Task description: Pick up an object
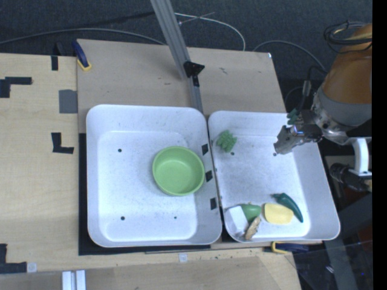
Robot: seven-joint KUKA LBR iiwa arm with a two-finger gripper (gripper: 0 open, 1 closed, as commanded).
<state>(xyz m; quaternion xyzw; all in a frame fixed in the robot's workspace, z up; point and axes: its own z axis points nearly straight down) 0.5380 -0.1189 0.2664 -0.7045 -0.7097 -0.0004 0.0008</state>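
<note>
A pale green bowl (178, 171) sits in the left white bin (103, 125), whose floor is speckled with fine dark flecks, as is that of the right white bin (314, 162). In the right bin, a small green ridged toy (226, 141) lies at the far left; at the near edge lie a dark green pepper-shaped piece (289, 205), a yellow piece (277, 214) and a green-and-white piece (247, 212). The grey arm (346, 83) wears an orange band above a dark gripper (284, 142). The bench (133, 77) is tan wood.
</note>
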